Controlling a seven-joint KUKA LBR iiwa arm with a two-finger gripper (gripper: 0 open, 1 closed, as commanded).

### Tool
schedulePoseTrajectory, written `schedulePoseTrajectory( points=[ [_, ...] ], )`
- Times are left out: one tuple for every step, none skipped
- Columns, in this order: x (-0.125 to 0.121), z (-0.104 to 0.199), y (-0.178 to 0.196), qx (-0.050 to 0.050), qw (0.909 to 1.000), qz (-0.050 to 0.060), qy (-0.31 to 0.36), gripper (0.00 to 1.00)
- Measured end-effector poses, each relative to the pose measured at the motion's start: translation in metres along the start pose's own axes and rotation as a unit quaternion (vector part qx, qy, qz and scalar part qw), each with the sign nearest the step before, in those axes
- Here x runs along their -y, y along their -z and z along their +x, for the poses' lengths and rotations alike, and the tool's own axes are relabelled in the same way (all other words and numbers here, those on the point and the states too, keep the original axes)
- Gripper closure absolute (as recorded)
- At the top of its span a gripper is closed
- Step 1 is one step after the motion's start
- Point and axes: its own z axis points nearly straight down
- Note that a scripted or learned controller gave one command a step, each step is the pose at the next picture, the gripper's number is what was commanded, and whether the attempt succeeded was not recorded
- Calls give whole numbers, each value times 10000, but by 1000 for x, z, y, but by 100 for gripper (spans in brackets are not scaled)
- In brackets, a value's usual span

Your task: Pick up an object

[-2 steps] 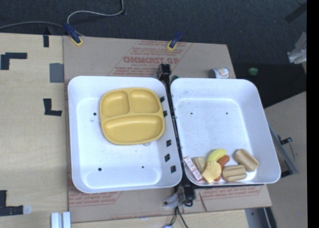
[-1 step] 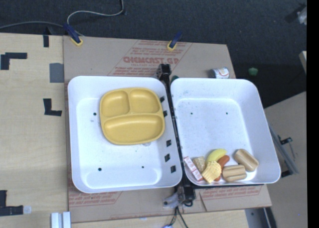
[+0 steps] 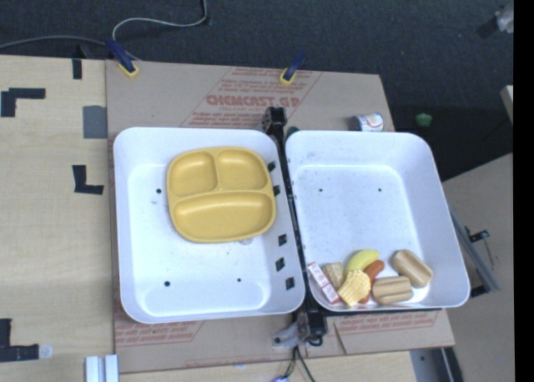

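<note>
Several toy foods (image 3: 371, 276) crowd one corner of the right bin (image 3: 434, 172). Best target the outermost bread roll (image 3: 412, 267) from above. Whether the hand is parted, I cannot tell.

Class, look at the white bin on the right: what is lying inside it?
The right bin holds a cluster of toy foods in its near corner: two brown sausage-like pieces, a yellow banana shape, a corn-like piece and a small packet. They overlap, so anything beneath them is covered.
</note>
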Motion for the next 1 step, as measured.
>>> schedulePoseTrajectory(
  points=[
    [14, -1, -66, 0, 10000, 8, -10, 100]
  ],
)
